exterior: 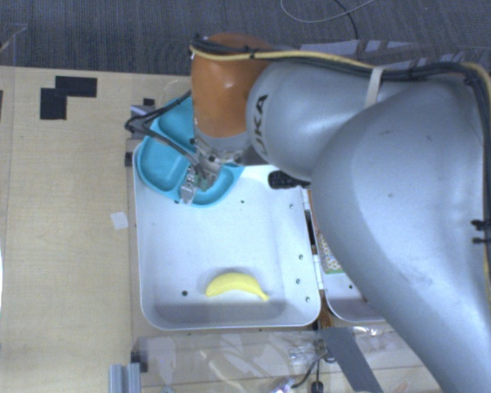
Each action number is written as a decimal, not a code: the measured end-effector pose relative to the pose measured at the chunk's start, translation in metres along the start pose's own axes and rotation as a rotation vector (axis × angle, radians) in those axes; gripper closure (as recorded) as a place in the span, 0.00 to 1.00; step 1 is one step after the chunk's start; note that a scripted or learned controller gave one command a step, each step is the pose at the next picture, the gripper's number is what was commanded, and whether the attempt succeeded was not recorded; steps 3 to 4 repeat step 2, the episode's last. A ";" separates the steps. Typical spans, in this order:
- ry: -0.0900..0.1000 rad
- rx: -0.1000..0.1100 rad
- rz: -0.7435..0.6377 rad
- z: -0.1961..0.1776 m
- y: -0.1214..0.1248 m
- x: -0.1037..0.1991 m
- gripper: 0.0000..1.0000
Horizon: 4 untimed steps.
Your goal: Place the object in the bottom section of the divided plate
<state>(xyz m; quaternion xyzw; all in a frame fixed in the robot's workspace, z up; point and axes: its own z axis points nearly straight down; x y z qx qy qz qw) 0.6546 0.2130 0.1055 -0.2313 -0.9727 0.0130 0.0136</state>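
A blue divided plate (165, 164) lies at the far left corner of the left white bin (229, 236), partly hidden under the arm. A yellow banana (236, 286) lies on the bin floor near the front wall, well apart from the plate. My gripper (190, 185) hangs below the orange wrist band (219, 88), right over the plate's near rim. Nothing shows between it and the plate.
The grey arm (376, 178) covers most of the right bin (344, 301) and the right part of the view. The bench (57, 219) to the left is bare wood with black marks at its far edge. Cables run along the wrist.
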 end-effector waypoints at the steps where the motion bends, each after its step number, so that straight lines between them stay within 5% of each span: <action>1: -0.002 0.010 -0.243 0.017 0.003 0.003 0.00; 2: 0.008 0.015 -0.423 0.017 -0.003 -0.007 0.00; 4: 0.008 0.015 -0.423 0.017 -0.003 -0.007 0.00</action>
